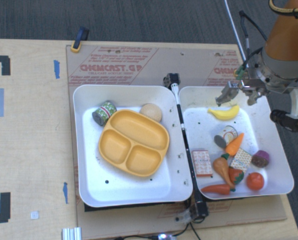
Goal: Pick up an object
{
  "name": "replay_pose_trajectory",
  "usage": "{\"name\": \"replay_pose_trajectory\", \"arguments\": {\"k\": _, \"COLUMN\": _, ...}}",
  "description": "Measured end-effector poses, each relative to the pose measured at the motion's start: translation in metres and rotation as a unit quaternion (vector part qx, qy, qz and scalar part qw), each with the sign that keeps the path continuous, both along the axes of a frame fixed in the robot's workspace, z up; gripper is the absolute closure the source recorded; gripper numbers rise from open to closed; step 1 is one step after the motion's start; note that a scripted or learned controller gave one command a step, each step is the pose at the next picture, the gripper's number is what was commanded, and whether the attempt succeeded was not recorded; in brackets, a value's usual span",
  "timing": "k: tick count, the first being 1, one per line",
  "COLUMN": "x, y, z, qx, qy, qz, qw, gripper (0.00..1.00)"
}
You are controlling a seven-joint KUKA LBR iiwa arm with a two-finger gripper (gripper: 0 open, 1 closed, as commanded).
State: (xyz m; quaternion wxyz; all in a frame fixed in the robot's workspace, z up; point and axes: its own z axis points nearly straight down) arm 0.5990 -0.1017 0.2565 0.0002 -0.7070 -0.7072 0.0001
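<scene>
My gripper hangs above the far edge of the right bin, its two fingers spread apart with nothing between them. Just below it lies a yellow banana. Further toward the front of that bin sit an orange carrot, a purple round fruit, a red tomato, a red chili pepper, a small pink-and-white box and a checkered cracker-like piece.
The left bin holds a yellow divided plate, a green can lying on its side and a beige round item. A black divider runs between the bins. Cables hang near the arm at upper right.
</scene>
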Motion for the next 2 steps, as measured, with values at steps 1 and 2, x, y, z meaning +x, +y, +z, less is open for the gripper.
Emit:
{"name": "replay_pose_trajectory", "arguments": {"k": 1, "x": 0.016, "y": 0.002, "z": -0.17, "qx": -0.0002, "qy": -0.002, "qz": 0.0, "qw": 1.0, "gripper": 0.0}}
{"name": "replay_pose_trajectory", "arguments": {"k": 2, "x": -0.047, "y": 0.001, "z": -0.17, "qx": 0.0001, "qy": -0.001, "qz": -0.001, "qw": 1.0, "gripper": 0.0}}
